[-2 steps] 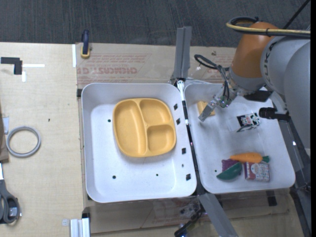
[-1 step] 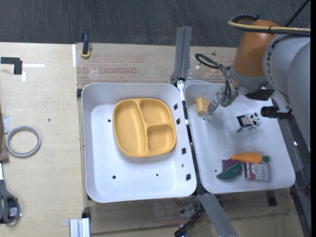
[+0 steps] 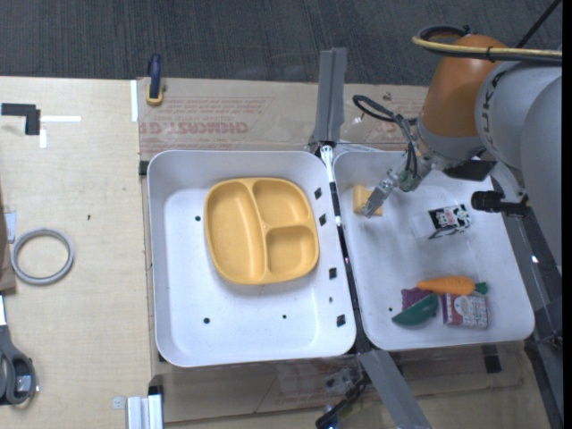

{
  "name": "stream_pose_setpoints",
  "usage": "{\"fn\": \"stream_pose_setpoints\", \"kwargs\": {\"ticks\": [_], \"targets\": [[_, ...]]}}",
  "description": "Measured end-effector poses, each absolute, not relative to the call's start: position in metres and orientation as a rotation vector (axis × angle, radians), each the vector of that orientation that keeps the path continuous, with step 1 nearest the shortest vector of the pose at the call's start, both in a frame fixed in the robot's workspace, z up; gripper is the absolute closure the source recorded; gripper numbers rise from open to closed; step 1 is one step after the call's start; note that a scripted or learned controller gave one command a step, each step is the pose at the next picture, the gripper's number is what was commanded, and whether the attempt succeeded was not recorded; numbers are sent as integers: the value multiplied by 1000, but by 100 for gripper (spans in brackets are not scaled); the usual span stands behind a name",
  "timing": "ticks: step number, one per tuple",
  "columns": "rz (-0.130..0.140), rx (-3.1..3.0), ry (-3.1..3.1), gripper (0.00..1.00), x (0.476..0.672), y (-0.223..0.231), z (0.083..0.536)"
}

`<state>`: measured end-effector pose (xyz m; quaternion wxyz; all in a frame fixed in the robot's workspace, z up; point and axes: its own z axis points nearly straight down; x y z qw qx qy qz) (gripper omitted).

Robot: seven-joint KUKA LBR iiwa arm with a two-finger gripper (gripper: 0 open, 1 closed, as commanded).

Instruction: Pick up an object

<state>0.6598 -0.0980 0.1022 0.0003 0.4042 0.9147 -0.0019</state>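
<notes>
Currently: pincer (image 3: 386, 190) low in right bin (image 3: 500, 329), far-left corner, tips touching yellow block (image 3: 365, 200) | can't tell if jaws are wide or closed on it | block looks light, stiff, probably foam or plastic; grab across its flat sides | carrot (image 3: 447, 285), small carton (image 3: 466, 311) near front | yellow tray (image 3: 262, 231) in left bin (image 3: 179, 329)

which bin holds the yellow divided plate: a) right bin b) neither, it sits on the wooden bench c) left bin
c: the yellow divided plastic plate lies flat inside the left white bin, while the right white bin holds the small items such as the orange toy carrot.
</notes>
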Motion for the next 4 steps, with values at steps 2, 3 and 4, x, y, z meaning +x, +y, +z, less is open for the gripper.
{"fn": "stream_pose_setpoints", "kwargs": {"ticks": [2, 3, 4], "targets": [[-1, 1279, 2866, 100, 631, -89, 193], [-1, 1279, 2867, 0, 631, -89, 192], [0, 1270, 2849, 0, 579, -188, 118]]}}
